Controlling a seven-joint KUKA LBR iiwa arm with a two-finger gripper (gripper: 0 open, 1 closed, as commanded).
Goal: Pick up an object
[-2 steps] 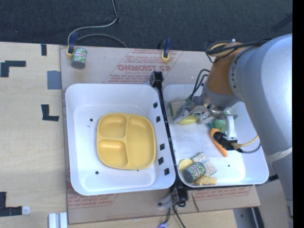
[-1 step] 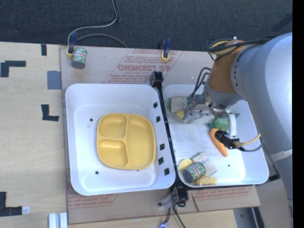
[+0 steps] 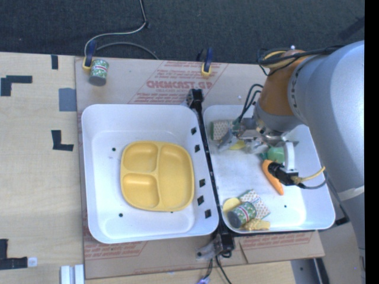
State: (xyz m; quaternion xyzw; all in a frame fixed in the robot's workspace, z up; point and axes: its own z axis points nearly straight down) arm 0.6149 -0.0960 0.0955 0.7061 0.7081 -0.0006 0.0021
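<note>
My gripper (image 3: 243,144) is low in the right bin (image 3: 296,215), near its back left part. It looks open, with one grey finger (image 3: 225,141) to the left and the other (image 3: 261,148) to the right. A small yellow item (image 3: 237,146) lies between them, and I cannot tell whether they touch it. A patterned cloth piece (image 3: 220,128) lies just left of the gripper. A green item (image 3: 275,154) and an orange carrot (image 3: 273,180) lie to its right. At the front of the bin a small can (image 3: 239,214) rests against a patterned packet (image 3: 253,199).
The left bin (image 3: 95,158) holds a yellow divided plate (image 3: 158,175). A black divider (image 3: 201,152) runs between the bins. Another small can (image 3: 99,71) stands on the cardboard outside the bins at the back left. The arm's grey body (image 3: 331,105) covers the right bin's back right.
</note>
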